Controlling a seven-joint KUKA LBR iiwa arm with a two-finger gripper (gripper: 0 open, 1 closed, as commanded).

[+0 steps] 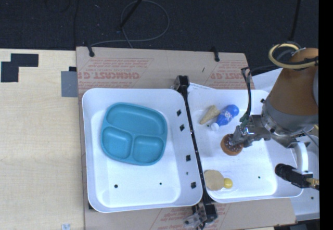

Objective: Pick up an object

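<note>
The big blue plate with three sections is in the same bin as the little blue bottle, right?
Not quite. The camera view shows the big blue plate with three sections lying in the left bin, while the little blue bottle lies in the right bin, where the robot's hand is reaching.

The light wooden bench (36, 140) is carrying a brown cardboard sheet (156, 70) printed with red lettering. Two shallow white bins are sitting side by side on that sheet: the left bin (99, 192) and the right bin (260, 184), their inner walls touching along the middle. Black patches (21, 65) are showing on the bench's far left.
</note>
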